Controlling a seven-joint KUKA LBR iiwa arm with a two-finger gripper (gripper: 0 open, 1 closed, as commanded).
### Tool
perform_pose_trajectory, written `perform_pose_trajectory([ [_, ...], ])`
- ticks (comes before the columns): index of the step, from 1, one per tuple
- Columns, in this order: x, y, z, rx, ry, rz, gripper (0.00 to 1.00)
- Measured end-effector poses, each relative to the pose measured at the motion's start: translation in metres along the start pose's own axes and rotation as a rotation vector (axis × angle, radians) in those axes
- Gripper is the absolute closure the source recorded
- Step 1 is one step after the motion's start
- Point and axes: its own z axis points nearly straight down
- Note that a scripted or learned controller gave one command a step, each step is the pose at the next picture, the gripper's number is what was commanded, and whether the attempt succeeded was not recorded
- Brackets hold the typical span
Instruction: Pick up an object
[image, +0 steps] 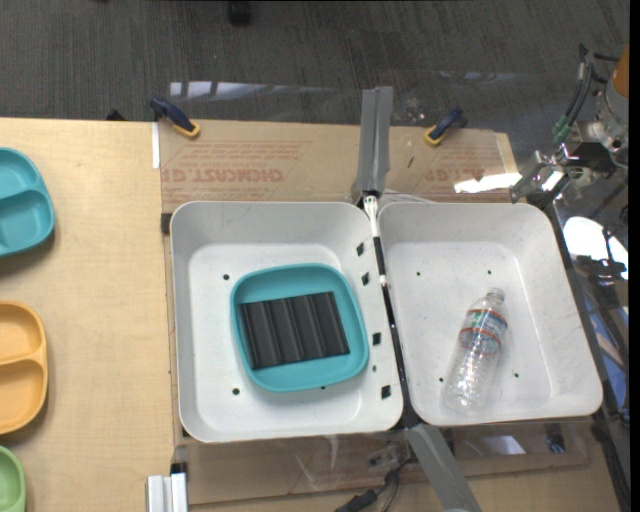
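A clear plastic water bottle (478, 348) with a striped label lies on its side in the right bin (430, 250), cap pointing to the back right. In the left bin (200, 260) sits a teal square dish (297, 372) holding a dark ridged insert (295, 328). My gripper (545, 178) hangs at the far right, above the back right corner of the right bin, well clear of the bottle. Nothing is seen in it.
A cardboard sheet (240, 165) lies behind the bins, held by two blue-and-orange clamps (175, 117). On the wooden table to the left rest a teal plate (20, 215), an orange plate (18, 365) and a green plate (8, 485). A metal divider (376, 140) stands between the bins.
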Motion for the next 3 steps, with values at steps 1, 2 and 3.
perform_pose_trajectory([
  [1,0.037,-0.077,0.109,0.002,0.001,0.011,0.0],
  [2,0.031,-0.118,0.192,-0.006,0.0,0.009,0.0],
  [3,0.03,-0.117,0.183,-0.007,-0.001,0.012,1.0],
])
